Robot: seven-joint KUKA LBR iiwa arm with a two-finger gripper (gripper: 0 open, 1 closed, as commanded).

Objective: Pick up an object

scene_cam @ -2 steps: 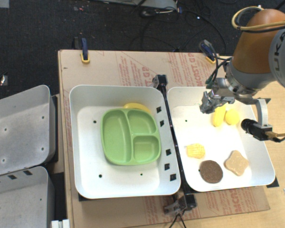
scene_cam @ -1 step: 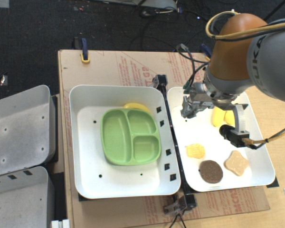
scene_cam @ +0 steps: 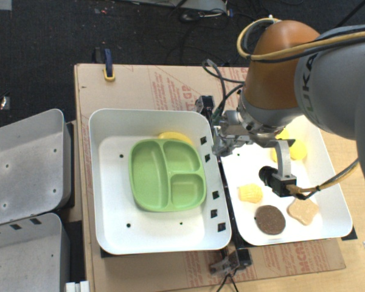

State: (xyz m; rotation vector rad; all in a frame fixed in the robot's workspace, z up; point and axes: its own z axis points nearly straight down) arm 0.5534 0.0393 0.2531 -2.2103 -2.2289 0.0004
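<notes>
In right bin [scene_cam: 331, 215], near side: yellow corn piece [scene_cam: 250, 193], brown disc [scene_cam: 271, 219], tan bread-like piece [scene_cam: 303, 212]. Gripper [scene_cam: 226, 140] hung over divide between bins; opening could not be told, nothing seen held. Corn piece judged light, stiff, likely slippery; best pinched across short width.

The green divided plate [scene_cam: 167, 175] looks like smooth, faintly glossy plastic; the white bin [scene_cam: 109, 215] under it, matt plastic; the desk [scene_cam: 146, 84], brown cardboard.

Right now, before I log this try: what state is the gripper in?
Gripper: open or closed cannot be told from this view; it sits by the right wall of the left bin.
</notes>
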